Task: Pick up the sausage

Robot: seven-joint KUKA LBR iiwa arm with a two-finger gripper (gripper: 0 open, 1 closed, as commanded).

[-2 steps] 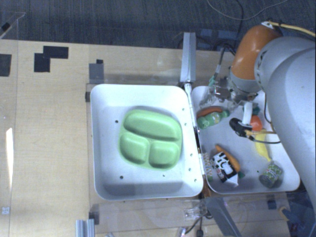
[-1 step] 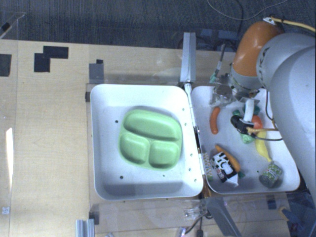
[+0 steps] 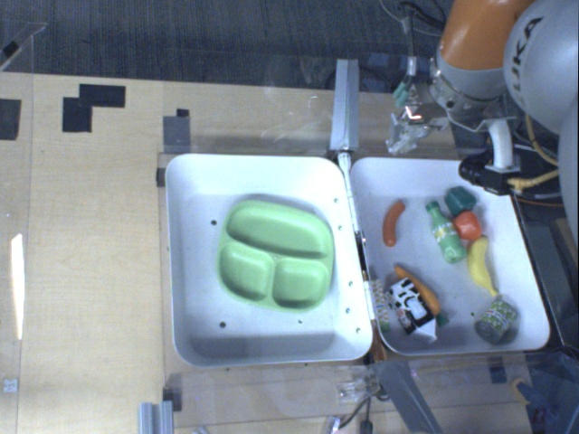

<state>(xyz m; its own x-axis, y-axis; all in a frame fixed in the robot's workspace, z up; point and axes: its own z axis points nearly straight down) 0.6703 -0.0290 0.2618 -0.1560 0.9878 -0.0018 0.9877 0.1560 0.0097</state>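
While the sausage [image 3: 392, 222] lies untouched in the left part of the right bin [image 3: 536, 319], tilted slightly from upright in the view, my gripper [image 3: 406, 136] hangs beyond that bin's far rim, well apart from it; whether it is wide or narrow I cannot tell. Right of the sausage stand a green bottle [image 3: 444, 232], a red piece [image 3: 467, 225] and a yellow banana [image 3: 480, 266]. Nearer lie a carrot [image 3: 418, 289], a black-and-white carton [image 3: 412, 307] and a small can [image 3: 497, 319]. Across the divider, the left bin [image 3: 190, 333] holds a green divided tray [image 3: 276, 253].
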